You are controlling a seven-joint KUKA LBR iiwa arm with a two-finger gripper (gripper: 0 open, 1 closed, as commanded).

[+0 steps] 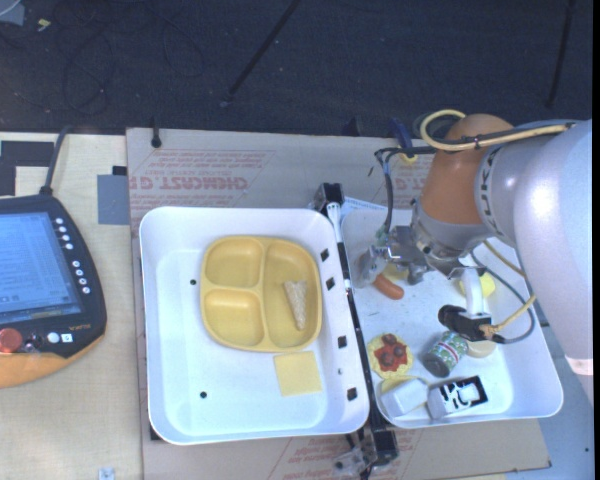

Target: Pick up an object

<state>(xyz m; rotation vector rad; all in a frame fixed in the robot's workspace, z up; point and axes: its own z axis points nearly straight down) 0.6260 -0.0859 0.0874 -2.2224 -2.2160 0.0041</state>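
White plastic forms both shallow bins on the counter (70, 408). Nearest in the right bin (540, 393) lies a small black-and-white box (458, 395) with bold white lettering too blurred to read, next to a white block (405, 396). Just behind them sit a pizza-like toy slice (390, 353) with red spots and a small can (443, 352) tipped on its side, its label illegible. In the left bin (170, 368), a pale yellow cheese square (299, 373) lies in front of a yellow divided plate (258, 293) carrying a tan wedge (297, 303). Farther back in the right bin, an orange hot dog (389, 288) lies with its long axis running left-right, slightly slanted. The hand (388, 263) hangs directly over it; I cannot tell how wide its fingers stand or whether it grips anything. The cardboard (210, 173) behind shows mirrored red printing, not legible.
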